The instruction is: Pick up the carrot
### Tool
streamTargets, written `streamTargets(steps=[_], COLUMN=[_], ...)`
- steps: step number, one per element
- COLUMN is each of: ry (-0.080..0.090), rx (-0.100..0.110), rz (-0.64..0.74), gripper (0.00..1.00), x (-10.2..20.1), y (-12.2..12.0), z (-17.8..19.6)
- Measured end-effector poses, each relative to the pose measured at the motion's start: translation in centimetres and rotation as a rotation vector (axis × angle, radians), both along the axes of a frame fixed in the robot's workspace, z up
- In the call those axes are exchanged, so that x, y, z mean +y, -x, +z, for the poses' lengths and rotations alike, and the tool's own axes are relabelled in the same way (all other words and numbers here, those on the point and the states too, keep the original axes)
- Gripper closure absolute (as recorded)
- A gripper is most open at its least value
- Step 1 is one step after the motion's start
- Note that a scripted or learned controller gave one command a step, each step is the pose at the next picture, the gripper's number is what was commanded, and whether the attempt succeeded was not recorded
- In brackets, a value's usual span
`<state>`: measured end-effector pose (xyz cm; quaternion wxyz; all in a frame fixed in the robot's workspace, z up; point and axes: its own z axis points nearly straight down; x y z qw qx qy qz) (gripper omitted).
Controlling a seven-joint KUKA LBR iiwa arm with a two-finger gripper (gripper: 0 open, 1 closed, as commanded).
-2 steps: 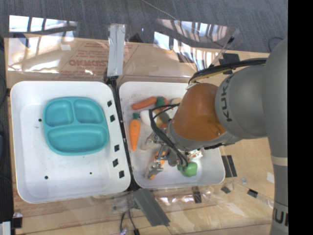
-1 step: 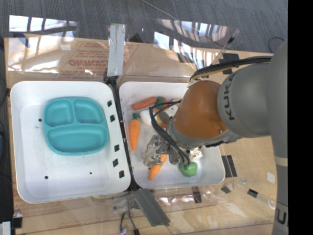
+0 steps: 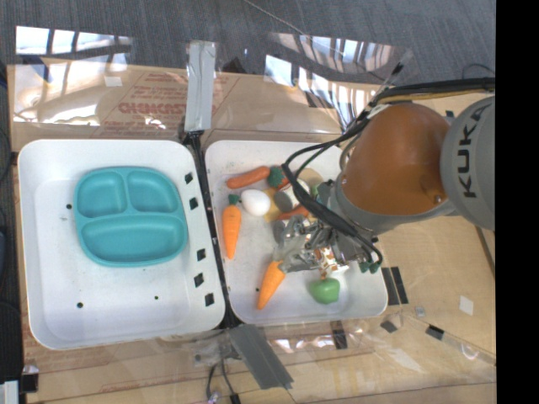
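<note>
Here the surface carries two white bins side by side. The left bin (image 3: 38,225) holds a teal divided plate (image 3: 129,215). The right bin (image 3: 370,305) holds the food. One carrot (image 3: 231,231) lies near that bin's left wall, pointing toward the front edge. A second carrot (image 3: 270,284) lies near the front edge, and a third carrot (image 3: 248,178) rests by the back wall. A white egg (image 3: 255,202) sits just beside the first carrot's green top. The claw (image 3: 310,251) hangs over the bin's middle, between the second carrot and a green round fruit (image 3: 324,290); I cannot tell whether it is apart or together. Black cables (image 3: 307,154) loop over the arm (image 3: 396,171).
</note>
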<state>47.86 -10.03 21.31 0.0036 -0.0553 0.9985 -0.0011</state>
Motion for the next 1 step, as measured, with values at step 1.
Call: streamTargets(steps=[1], ry=[-0.004], rx=[0.014], rz=[0.18], gripper=[1.0], x=[-0.68], y=[-3.32], z=[-8.75])
